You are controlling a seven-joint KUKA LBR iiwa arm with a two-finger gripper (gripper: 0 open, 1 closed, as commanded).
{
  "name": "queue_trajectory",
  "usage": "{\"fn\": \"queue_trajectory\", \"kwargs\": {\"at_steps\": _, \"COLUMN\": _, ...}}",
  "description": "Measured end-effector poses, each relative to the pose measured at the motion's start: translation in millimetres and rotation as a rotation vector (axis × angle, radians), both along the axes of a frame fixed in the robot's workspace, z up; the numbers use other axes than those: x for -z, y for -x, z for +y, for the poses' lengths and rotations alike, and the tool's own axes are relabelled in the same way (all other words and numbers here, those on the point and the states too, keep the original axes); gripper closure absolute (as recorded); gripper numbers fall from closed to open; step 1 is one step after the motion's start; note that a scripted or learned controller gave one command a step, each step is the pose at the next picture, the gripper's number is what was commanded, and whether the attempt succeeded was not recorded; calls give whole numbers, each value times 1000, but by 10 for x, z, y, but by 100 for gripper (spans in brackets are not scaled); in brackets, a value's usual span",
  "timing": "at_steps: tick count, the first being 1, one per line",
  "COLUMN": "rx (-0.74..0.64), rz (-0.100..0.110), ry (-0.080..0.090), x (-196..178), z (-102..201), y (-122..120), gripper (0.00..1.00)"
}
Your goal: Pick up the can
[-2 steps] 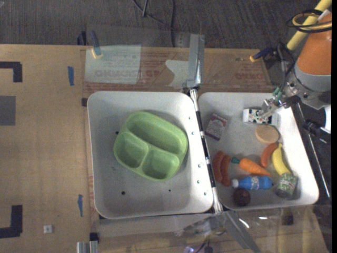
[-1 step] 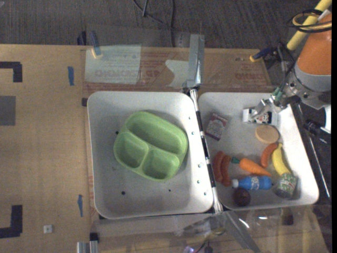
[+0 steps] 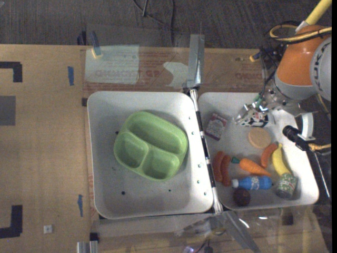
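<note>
Sitting in the near right corner of the right bin [image 3: 310,191], the can [image 3: 287,185] is our target: green-and-white wrap, lying tilted, long axis running from the near right up toward the far left, top end aimed at the banana [image 3: 279,161]. Its label print is too small to read. Just left of it, the blue-capped water bottle [image 3: 254,183] lies on its side, pointing along the bin's near wall, blue label unreadable. Below that bottle, a dark plum [image 3: 241,196] rests by the near rim. The carrot [image 3: 251,166] slants just past the bottle, and two red sausages [image 3: 221,168] lie side by side near the divider. The banana touches or nearly touches the can's upper end, with an orange-red piece [image 3: 268,153] beside it. So the can is crowded on its far side, wall on its near side!

Over in the left bin [image 3: 100,157], a green divided plate [image 3: 151,145] sits mid-floor.

Moving farther: a tan round cracker-like disc [image 3: 259,138], then a small maroon packet [image 3: 216,126], writing illegible. At the far right, the gripper [image 3: 255,115] hangs over a black-and-white carton, well apart from the can; whether its fingers are spread or closed, I cannot tell. Behind it, the arm's orange band [image 3: 297,65]. On the far bench, a clear sheet [image 3: 118,62] shows faint reddish lettering, unreadable.
</note>
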State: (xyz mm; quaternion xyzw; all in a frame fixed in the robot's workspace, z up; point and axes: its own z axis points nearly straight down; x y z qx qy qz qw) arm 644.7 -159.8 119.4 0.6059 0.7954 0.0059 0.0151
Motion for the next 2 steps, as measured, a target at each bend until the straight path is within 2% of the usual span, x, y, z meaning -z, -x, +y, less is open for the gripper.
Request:
{"fn": "queue_trajectory", "kwargs": {"at_steps": 1, "rx": 48, "rz": -32, "ry": 0, "x": 69, "z": -69, "y": 126, "gripper": 0}}
{"fn": "queue_trajectory", "kwargs": {"at_steps": 2, "rx": 48, "rz": -37, "ry": -2, "x": -65, "z": -57, "y": 106, "gripper": 100}}
